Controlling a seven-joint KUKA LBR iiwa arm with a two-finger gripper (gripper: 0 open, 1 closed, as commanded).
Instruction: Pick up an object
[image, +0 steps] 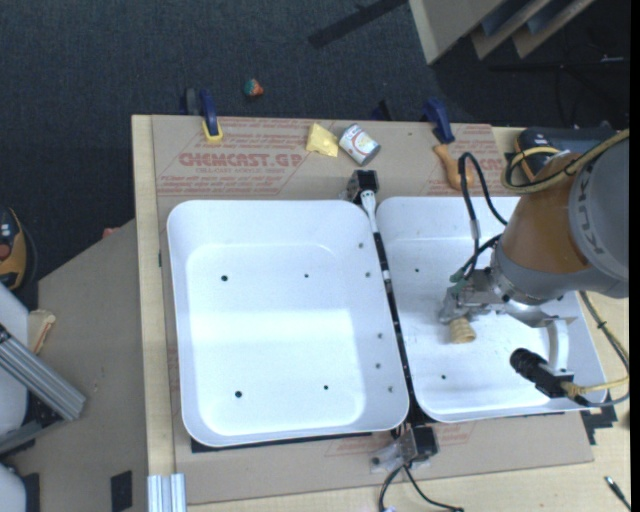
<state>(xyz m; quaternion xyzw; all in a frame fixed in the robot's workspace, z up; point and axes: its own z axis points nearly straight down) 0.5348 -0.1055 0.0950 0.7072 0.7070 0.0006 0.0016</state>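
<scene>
Arm (560, 235) reaches in from right, over right bin (430, 385). Gripper (462, 305) low, just above small tan cork-like obj (461, 331) on bin floor, mid-bin. Grip state: can't tell. Left bin (200, 400) alongside.

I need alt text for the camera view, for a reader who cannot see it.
A grey and orange robot arm reaches from the right into the right white bin, its gripper low over a small tan object. The left white bin sits beside it on a brown board.
</scene>
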